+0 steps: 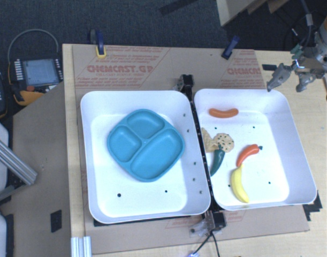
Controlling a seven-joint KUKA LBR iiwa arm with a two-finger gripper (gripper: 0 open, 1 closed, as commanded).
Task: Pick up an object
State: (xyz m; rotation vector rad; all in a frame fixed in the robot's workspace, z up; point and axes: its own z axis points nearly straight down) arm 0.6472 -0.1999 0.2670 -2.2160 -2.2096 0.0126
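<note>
The right bin [291,143] holds several toy foods. An orange sausage [223,112] lies near its back. A speckled cookie [223,141] rests beside a tan cracker [207,139], with a dark green pepper [217,161] just below them. A red-orange pepper [247,154] and a yellow banana [238,185] lie toward the front. My gripper [286,84] hangs above the bin's back right corner, well apart from all the food. It is open and its spread fingers [273,80] hold nothing.
A blue divided plate [146,144] sits in the left bin [99,191]. A black clip [185,82] joins the bins at the back. Both bins rest on a cardboard sheet [168,63]. A teach pendant [39,72] lies off the bench at the left.
</note>
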